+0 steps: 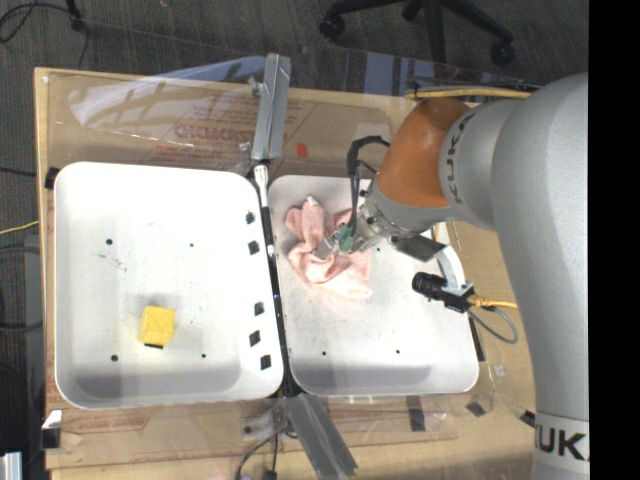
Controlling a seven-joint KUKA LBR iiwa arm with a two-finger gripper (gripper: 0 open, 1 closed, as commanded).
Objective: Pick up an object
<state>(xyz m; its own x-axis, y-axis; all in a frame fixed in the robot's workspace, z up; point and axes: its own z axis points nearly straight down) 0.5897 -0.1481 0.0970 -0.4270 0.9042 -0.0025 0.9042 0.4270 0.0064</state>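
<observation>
From the camera above, the table (150, 118) carries two shallow white bins side by side, divided by a grey metal bar that runs from the far edge down between them.

The left bin (100, 228) holds a small yellow block (157, 326), lying near its front left part, well apart from the walls and from everything else.

The right bin (400, 363) holds a crumpled pink cloth (312, 236) in its far left part, close to the divider. The cloth is bunched up, with folds rising at its far end and a paler flap spreading toward the bin's middle.

The grey arm (520, 148) reaches in from the right, its orange band (420, 163) sitting above the wrist over the far part of the right bin. A black cable loops up beside the wrist. The gripper (345, 240) points down at the right side of the pink cloth, and its tip touches or presses into the fabric there. The fingers are small and dark against the folds, and I cannot tell whether they are released or clenched, nor whether any cloth lies between them.

A black cylindrical part (440, 290) with an orange cable sticks out from the arm over the right side of the right bin.

Beyond the table, on the dark floor, stands the base of an office chair (420, 13).
</observation>
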